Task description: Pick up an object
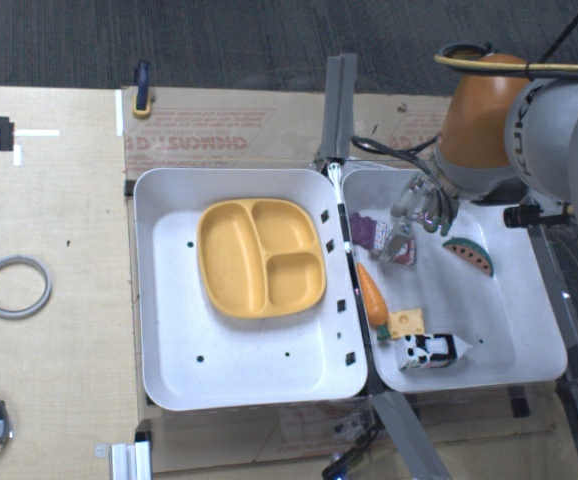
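Left bin (pixel 169 368): yellow divided plate (pixel 262 257), open floor around. Right bin (pixel 529 353): carrot (pixel 372 296), cheese (pixel 406 322), watermelon slice (pixel 469 255). Hand (pixel 406 236) low over purple piece (pixel 368 232); grip unreadable.

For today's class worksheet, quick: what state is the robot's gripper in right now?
Gripper: low in the right bin, just above a purple toy; open or closed cannot be told.

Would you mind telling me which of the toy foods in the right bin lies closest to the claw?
The purple grapes, just left of the claw; the watermelon slice, carrot and cheese lie farther off.
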Tool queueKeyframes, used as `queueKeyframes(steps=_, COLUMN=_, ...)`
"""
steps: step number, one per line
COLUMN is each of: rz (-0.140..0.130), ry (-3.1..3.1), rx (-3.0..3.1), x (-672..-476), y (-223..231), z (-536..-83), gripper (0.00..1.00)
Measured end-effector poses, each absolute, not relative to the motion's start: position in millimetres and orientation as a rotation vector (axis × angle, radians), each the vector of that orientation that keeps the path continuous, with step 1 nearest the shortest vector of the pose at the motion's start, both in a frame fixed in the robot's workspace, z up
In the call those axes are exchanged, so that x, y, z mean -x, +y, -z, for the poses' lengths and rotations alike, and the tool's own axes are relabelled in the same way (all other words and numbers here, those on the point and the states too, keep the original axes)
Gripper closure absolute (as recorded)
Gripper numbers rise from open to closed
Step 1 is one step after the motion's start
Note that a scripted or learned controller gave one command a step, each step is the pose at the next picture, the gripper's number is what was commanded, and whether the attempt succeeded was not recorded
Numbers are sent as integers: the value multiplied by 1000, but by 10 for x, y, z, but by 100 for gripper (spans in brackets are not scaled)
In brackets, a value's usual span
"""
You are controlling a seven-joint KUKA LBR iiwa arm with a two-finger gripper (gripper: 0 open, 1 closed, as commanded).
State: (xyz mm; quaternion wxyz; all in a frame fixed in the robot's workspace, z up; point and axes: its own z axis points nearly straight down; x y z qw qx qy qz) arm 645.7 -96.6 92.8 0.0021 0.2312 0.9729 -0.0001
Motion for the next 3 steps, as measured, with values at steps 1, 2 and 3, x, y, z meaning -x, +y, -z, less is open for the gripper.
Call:
queueKeyframes(steps=1, rz=3, ry=3049, rx=-719, x=-6471, y=-959, z=-1035, gripper=100)
queueKeyframes(steps=2, rz=0, ry=3116, rx=-367, x=-6501, y=-505, z=-1926, gripper=100)
queueKeyframes(steps=3, rz=2, ry=3011, rx=-886, x=-6453, y=-728, z=-2559, gripper=100)
